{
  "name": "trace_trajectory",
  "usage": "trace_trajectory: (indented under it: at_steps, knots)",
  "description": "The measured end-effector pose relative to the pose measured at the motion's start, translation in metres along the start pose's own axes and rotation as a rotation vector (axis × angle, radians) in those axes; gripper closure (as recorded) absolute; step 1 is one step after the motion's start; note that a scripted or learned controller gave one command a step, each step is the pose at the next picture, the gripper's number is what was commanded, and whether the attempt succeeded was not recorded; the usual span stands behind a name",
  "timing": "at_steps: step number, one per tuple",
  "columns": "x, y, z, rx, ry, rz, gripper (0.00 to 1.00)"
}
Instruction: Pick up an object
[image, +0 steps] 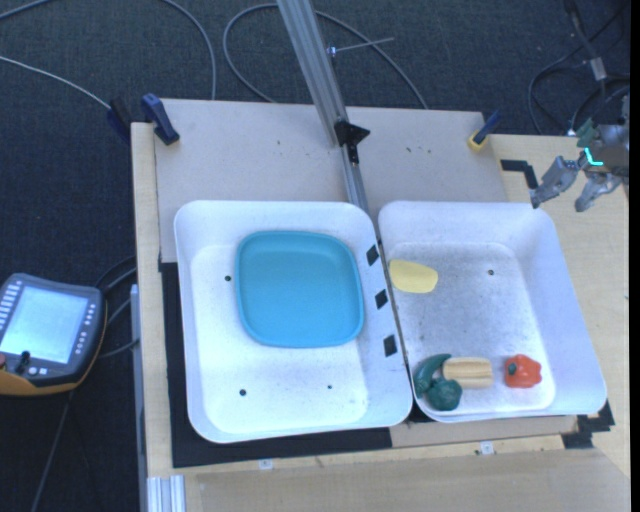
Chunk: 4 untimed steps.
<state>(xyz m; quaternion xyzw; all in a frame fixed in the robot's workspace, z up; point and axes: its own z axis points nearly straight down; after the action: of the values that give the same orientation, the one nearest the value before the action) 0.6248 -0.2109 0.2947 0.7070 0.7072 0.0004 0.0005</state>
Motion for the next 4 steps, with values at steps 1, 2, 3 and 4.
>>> trace_trajectory:
  at_steps: [1, 2, 3, 4]
  knots:
    - [0.000, 0.000, 0.000, 0.000, 0.000, 0.000, 0.00]
    - [0.004, 0.003, 0.043, 0.004, 0.001, 0.000, 0.00]
    - [0.012, -0.002, 0.099, 0.005, 0.001, 0.000, 0.00]
    - [0.009, 0.006, 0.150, 0.005, 0.001, 0.000, 0.00]
